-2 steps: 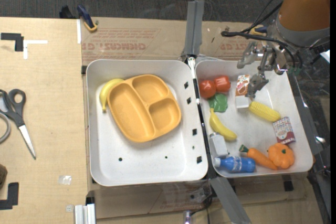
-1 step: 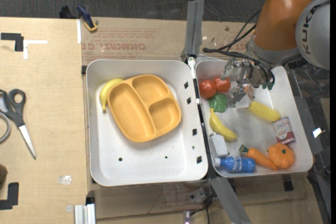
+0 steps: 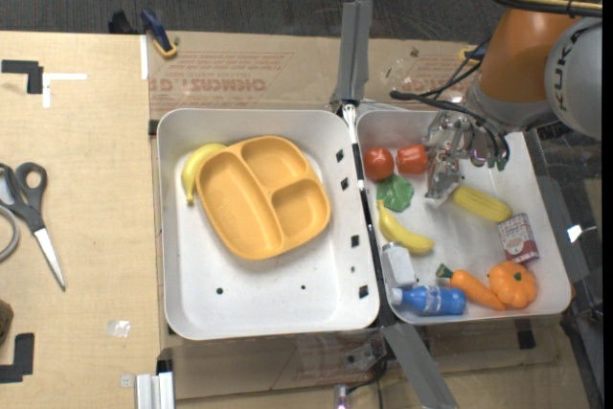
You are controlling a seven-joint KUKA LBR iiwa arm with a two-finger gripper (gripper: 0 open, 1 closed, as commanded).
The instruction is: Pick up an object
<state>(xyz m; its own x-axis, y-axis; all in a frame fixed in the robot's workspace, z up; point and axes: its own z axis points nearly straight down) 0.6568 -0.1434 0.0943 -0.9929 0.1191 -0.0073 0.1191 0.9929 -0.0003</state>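
Right bin (image 3: 546, 206): crowded, so a descending grasp could catch two toys at once.
Gripper (image 3: 439, 192): low in that bin at about eleven o'clock; whether its jaws are wide or narrow I cannot tell.
Corn cob (image 3: 482, 203): likeliest target, just at the gripper's three o'clock; being round, it could roll aside.
Red tomato (image 3: 378, 162): at nine o'clock, liable to be nudged.
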